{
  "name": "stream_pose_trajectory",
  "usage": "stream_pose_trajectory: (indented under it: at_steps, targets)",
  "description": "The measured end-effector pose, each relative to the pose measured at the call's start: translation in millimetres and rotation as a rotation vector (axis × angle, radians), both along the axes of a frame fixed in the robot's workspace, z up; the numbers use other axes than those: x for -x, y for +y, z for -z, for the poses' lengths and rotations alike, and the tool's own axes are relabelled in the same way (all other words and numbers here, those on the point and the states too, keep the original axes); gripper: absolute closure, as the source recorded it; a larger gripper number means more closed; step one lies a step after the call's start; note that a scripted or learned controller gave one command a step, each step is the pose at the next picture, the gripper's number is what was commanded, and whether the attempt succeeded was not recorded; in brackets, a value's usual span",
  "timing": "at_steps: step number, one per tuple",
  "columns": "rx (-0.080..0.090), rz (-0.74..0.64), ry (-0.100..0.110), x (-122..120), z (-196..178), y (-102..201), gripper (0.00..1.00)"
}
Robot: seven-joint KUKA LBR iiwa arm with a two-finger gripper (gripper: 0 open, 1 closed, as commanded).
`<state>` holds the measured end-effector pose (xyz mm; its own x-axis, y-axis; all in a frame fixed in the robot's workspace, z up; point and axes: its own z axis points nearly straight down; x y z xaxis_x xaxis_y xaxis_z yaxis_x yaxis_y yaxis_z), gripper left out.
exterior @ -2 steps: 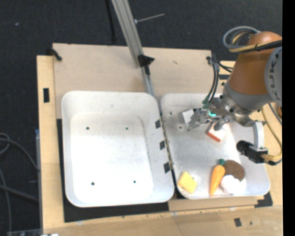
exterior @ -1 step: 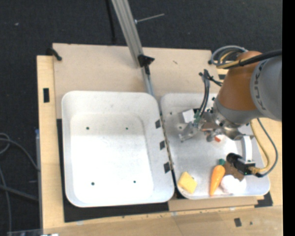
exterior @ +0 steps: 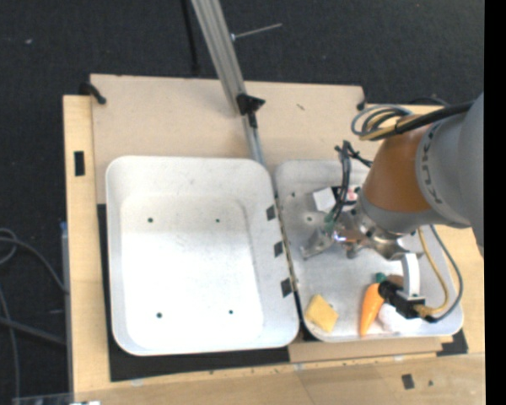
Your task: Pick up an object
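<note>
A dark, speckled carpeted floor (exterior: 84, 24) surrounded a pale wooden bench top (exterior: 177, 116). A slanted grey aluminium rail (exterior: 222, 45) crossed above the bench, and loose grey cables (exterior: 8, 260) lay on the floor at left.

No text, label or number is legible anywhere (resolution too coarse).
</note>
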<state>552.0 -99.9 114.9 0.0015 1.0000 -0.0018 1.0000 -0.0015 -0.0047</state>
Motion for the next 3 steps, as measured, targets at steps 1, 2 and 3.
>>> stream_pose_trajectory:
  at_steps: [1,2,3]
  targets:
    - [0.0,0.001,-0.003,0.2,14.8,-1.6,0.0]
    - [-0.003,0.007,-0.009,-1.5,3.1,-1.2,1.0]
    - [-0.001,-0.003,-0.011,-7.7,-41.3,-4.3,1.0]
